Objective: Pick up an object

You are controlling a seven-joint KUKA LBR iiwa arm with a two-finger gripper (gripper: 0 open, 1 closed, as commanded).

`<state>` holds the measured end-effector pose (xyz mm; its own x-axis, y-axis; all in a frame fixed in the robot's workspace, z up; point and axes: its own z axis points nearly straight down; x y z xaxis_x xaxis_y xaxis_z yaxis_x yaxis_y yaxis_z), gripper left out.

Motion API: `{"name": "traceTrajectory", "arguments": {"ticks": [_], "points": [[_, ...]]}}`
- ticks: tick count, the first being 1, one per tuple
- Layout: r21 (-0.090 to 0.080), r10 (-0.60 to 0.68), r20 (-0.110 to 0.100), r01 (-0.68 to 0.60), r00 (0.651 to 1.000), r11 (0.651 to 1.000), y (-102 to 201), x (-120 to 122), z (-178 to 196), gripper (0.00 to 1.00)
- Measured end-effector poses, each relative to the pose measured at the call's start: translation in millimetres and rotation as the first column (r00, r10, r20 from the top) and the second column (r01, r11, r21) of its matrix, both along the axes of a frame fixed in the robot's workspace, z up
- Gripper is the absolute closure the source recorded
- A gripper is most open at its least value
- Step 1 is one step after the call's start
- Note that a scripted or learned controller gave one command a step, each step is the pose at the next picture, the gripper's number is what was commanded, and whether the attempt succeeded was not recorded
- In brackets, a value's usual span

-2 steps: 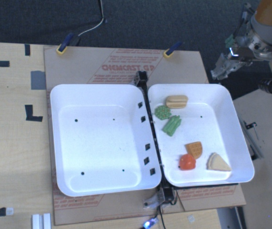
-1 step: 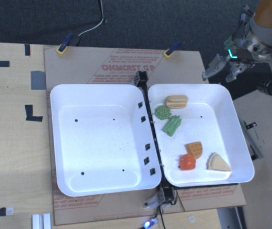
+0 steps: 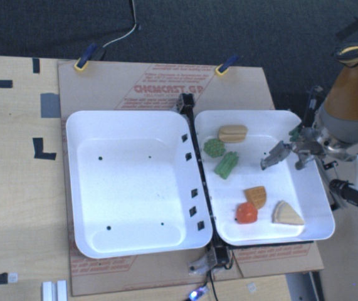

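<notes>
six food pieces in your right bin (image 3: 316, 187)
you have one gripper (image 3: 273, 160) above them, fingers spread, pinching nothing; left bin (image 3: 78, 187) beside it.

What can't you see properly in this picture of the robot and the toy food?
- Gripper: small and blurry in the camera view, so whether its fingers are apart or closed is unclear.
- Arm: cut off by the right edge.
- Green items: too small to tell if the round one and the long one touch.
- Cable: runs off the top edge.
</notes>
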<state>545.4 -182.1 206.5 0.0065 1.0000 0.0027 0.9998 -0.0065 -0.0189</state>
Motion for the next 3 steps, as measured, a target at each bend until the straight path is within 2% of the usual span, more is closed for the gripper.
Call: {"name": "traceTrajectory", "arguments": {"ticks": [1, 2, 3], "points": [[-0.007, 0.004, 0.028, -0.004, 1.0, 1.0, -15.0, -56.8, 126.8, 0.0], [-0.002, 0.004, 0.01, -0.004, 1.0, 1.0, -39.7, -45.8, 34.0, 0.0], [-0.005, 0.01, 0.027, -0.01, 1.0, 1.0, -15.7, -61.1, 130.8, 0.0]]}}
